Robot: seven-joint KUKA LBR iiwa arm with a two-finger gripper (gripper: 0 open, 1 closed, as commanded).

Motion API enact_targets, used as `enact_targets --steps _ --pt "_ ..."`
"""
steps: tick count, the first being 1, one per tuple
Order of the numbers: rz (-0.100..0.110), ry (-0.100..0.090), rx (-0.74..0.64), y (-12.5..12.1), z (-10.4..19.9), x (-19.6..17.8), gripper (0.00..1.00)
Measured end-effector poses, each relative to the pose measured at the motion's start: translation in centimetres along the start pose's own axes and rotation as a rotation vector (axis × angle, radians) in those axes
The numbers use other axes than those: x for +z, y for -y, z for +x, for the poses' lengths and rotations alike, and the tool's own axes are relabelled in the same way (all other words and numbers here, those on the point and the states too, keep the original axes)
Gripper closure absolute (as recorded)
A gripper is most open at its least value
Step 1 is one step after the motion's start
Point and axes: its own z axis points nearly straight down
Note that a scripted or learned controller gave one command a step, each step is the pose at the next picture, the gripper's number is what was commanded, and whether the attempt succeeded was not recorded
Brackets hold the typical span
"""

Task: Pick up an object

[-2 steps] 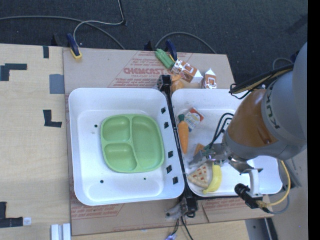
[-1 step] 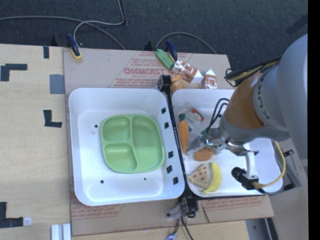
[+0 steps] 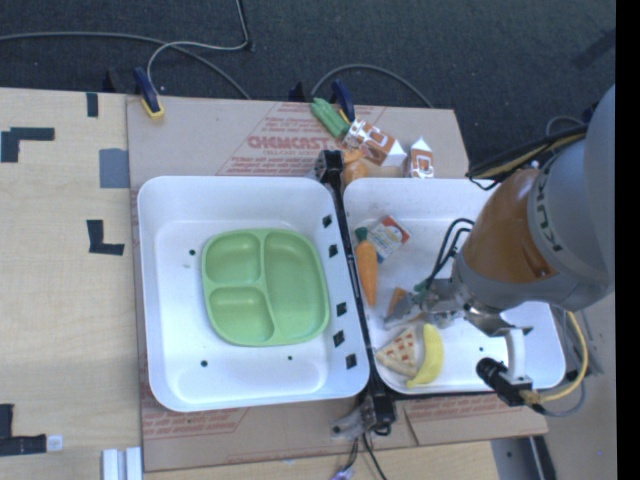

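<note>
The right bin (image 3: 520, 363) holds several toy foods: an orange carrot (image 3: 367, 271) by its left wall, a small packet (image 3: 386, 237) above it, a pizza slice (image 3: 400, 351) and a yellow banana (image 3: 431, 355) at the front. A small orange piece (image 3: 397, 297) lies between carrot and banana. My gripper (image 3: 412, 310) is low in this bin, just above the banana and pizza slice and right beside the orange piece. The arm's orange band (image 3: 505, 238) and grey body cover the bin's right half.
The left bin (image 3: 170, 368) holds a green divided plate (image 3: 265, 286). Behind the bins, on the cardboard, lie a green item (image 3: 329, 118) and small cartons (image 3: 372, 145). Blue clamps (image 3: 150, 96) and cables sit along the bench's back edge.
</note>
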Motion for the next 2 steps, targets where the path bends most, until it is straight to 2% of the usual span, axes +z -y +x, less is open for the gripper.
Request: enact_targets --steps 1,2 --pt "0.000 0.000 -0.001 -6.5 0.0 0.0 0.00" --pt "0.000 0.000 -0.001 -2.1 0.6 0.0 0.00"
